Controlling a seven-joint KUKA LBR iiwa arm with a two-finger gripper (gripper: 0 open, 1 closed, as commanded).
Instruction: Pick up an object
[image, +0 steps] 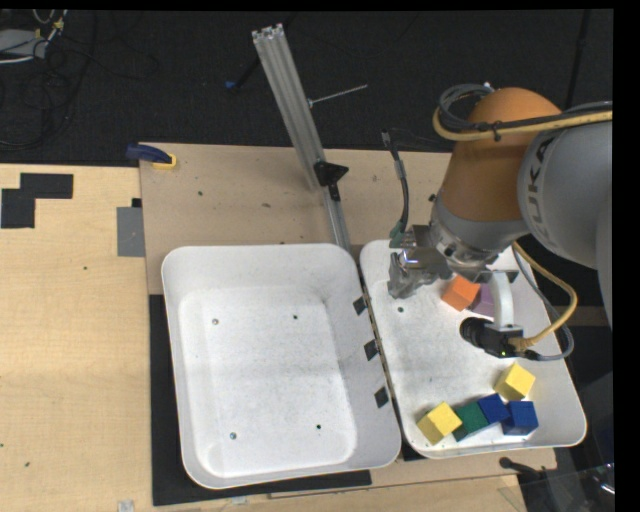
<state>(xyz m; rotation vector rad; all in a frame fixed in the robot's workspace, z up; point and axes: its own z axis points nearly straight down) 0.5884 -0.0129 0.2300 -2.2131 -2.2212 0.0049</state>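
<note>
The gripper (405, 272) hovered at ten o'clock in the right bin (420, 400), its finger state impossible to tell, the orange block (461, 293) just beside it at four o'clock.

A wooden bench (240, 200) bears two white bins (190, 275) side by side.

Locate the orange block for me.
The orange block lies in the right bin, toward its far end, just below the arm's wrist and beside a small purple piece, well apart from the yellow, green and blue blocks at the near edge.
</note>
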